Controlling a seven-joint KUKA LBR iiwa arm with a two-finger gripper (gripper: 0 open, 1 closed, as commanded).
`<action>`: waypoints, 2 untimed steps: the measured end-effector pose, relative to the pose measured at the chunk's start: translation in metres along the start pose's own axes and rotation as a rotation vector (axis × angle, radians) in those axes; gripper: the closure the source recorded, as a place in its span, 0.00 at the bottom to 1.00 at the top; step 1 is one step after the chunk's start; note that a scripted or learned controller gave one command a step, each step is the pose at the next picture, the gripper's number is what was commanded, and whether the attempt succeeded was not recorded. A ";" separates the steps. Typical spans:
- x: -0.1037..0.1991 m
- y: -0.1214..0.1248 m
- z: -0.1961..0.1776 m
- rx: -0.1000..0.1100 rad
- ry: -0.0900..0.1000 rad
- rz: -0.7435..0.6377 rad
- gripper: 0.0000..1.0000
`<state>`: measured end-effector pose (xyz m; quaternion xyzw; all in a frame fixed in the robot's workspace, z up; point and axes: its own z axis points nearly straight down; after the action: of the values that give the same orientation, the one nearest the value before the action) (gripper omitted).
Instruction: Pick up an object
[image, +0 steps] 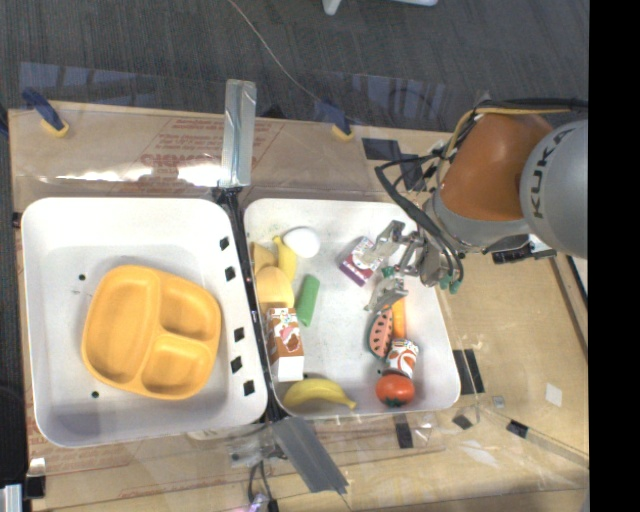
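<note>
Gripper (392, 268) hangs low over right bin (335, 215), above the watermelon slice (381, 333) beside the purple packet (357, 262), likely lining up a grab; finger opening cannot be told.

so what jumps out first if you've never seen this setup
The yellow tray lying alone in the left bin stands out first. Next comes the grey and orange arm reaching in from the right, its gripper over the right bin, where small toy foods lie, among them a banana and a tomato.
</note>
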<state>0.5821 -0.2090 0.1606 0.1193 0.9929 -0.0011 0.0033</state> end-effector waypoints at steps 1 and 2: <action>0.051 -0.011 0.068 -0.002 0.005 0.158 0.00; 0.041 0.022 0.067 -0.003 0.003 0.106 0.00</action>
<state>0.5477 -0.1776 0.0928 0.1717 0.9852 0.0005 0.0018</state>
